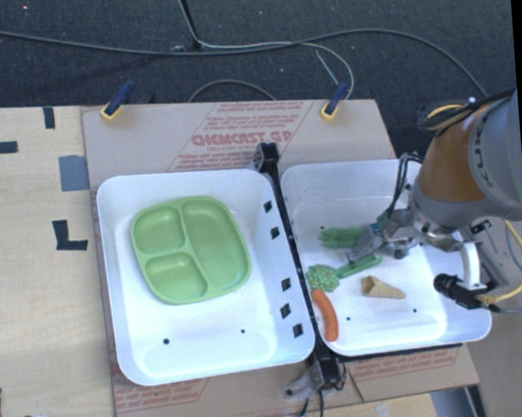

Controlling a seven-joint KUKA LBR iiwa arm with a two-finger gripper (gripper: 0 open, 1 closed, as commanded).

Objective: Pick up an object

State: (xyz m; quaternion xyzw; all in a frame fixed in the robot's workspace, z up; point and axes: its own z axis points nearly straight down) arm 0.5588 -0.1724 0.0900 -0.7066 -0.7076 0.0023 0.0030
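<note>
The right bin (348, 176) holds a green leafy piece (339, 236), a green broccoli-like piece (324, 276) with a long stem, a tan wedge (381, 287) and an orange carrot-shaped piece (325, 314). My gripper (382, 241) is low inside this bin, just right of the leafy piece and above the stem's right end. Nothing shows clearly between its fingers. The arm (461, 174) reaches in from the right over the bin's right wall.
In the left bin (121, 259) lies a green three-compartment plate (190, 249). A black clip divider (282, 246) runs between the bins. Both stand on a cardboard sheet (237, 128) held by yellow clamps. Cables lie behind.
</note>
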